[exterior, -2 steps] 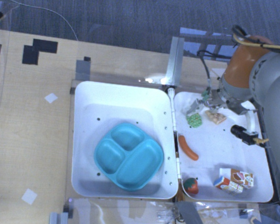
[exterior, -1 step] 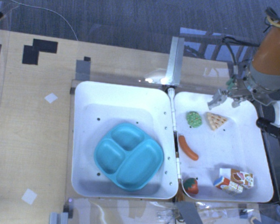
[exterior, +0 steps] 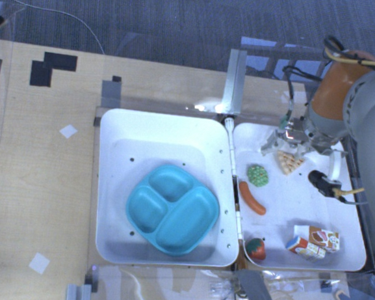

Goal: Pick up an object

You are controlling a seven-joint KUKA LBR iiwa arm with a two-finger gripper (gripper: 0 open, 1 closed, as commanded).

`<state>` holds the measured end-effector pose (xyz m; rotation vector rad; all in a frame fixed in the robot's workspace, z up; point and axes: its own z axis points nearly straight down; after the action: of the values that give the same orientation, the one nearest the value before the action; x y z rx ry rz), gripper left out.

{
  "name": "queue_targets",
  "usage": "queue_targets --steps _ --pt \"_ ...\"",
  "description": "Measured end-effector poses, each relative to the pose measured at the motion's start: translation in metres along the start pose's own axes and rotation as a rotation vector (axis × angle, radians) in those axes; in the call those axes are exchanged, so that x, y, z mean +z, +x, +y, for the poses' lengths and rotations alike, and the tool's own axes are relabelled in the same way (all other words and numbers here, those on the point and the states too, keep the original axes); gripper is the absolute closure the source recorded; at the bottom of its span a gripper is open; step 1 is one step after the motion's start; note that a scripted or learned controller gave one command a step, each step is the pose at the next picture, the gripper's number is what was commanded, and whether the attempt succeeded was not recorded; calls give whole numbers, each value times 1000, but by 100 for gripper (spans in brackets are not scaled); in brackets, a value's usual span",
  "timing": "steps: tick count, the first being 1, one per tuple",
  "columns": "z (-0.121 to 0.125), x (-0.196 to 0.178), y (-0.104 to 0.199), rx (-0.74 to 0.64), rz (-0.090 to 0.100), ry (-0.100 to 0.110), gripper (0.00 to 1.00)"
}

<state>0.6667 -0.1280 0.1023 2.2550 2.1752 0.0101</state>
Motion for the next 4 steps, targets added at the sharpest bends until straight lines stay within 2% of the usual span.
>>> queue_targets --steps 1,2,3,4 --pt "4 -34 7 -165 0 3 0" --pt "-7 11 -63 -234 0 4 0" --pt "-27 15 -78 -218 0 4 0" --pt "-26 3 -77 -220 0 0 100"
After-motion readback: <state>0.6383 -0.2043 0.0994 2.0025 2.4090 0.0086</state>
